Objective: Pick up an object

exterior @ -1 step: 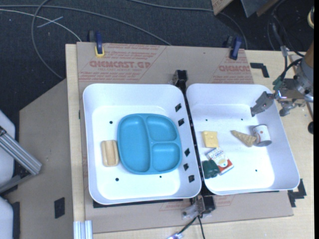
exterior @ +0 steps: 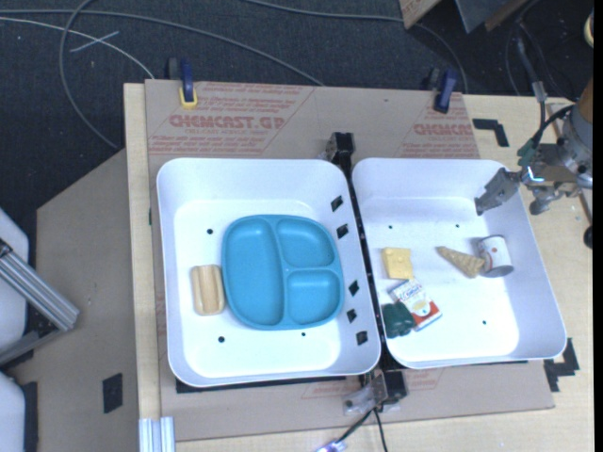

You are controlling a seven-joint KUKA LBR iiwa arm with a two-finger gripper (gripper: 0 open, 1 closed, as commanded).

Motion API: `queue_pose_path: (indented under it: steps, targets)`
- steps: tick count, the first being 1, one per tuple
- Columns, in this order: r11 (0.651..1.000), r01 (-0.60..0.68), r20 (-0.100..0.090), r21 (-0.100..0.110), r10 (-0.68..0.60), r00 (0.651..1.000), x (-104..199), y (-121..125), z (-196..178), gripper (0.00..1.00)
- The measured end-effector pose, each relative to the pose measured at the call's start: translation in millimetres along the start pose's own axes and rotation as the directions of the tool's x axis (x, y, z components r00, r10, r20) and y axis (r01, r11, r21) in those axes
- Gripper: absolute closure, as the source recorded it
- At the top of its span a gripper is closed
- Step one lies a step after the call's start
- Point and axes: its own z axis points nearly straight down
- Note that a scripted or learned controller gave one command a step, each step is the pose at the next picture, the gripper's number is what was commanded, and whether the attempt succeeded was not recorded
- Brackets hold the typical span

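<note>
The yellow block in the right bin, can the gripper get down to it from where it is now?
Probably yes. The yellow block lies apart from the other pieces with open bin floor above it, and the gripper hangs over the same right bin, with nothing between them.

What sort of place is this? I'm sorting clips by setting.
Likely a robotics lab bench: two white bins clamped to a board, a gripper over them, loose cables on the floor.

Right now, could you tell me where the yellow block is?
The yellow block lies in the right bin, near its left wall, just above the red-and-white packet.
</note>
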Motion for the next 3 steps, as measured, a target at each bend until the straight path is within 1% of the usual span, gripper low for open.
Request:
queue_pose_path:
  steps: [1, 2, 3]
  targets:
    - [1.000, -0.001, -0.002, 0.004, 0.001, 1.000, -5, -7, 57, 0.00]
    - [1.000, -0.001, -0.002, 0.004, 0.001, 1.000, -7, -4, 100, 0.00]
    - [1.000, 0.001, -0.007, 0.004, -0.001, 1.000, -9, 0, 161, 0.00]
